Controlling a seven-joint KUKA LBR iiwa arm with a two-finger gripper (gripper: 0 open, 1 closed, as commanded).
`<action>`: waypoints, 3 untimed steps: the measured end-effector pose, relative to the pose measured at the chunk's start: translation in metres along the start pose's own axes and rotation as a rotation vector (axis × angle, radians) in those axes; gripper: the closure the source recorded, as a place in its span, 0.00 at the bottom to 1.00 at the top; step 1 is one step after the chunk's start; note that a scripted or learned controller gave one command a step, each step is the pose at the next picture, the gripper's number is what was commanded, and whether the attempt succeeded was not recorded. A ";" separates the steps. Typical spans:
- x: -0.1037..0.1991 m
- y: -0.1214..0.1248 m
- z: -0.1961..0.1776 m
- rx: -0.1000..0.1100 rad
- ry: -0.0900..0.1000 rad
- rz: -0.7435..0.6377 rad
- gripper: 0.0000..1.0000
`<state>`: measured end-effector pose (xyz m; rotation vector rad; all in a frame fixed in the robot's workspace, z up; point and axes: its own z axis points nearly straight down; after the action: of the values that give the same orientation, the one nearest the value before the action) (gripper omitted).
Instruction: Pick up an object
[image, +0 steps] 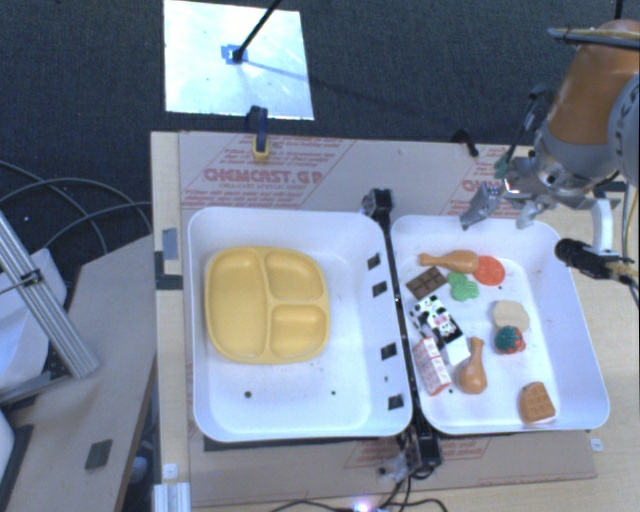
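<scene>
Drumsticks (449, 261), two; one yellow tray (267, 304); jaws' (505, 207) state: cannot tell.

One fixed camera looks down at a slant on the desk (300, 170), both white bins (300, 400) fully framed.

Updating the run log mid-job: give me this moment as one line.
arm: above right bin's far edge | gripper: nothing visibly held | toy food: in right bin | yellow tray: in left bin | pick: not done
</scene>
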<state>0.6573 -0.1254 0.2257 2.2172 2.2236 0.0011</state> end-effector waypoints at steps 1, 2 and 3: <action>-0.035 -0.040 0.116 0.008 0.001 0.005 0.00; -0.083 -0.108 0.142 0.005 0.001 0.006 0.00; -0.081 -0.104 0.130 -0.003 -0.001 0.002 1.00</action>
<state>0.5541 -0.2067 0.0958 2.2169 2.2199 0.0043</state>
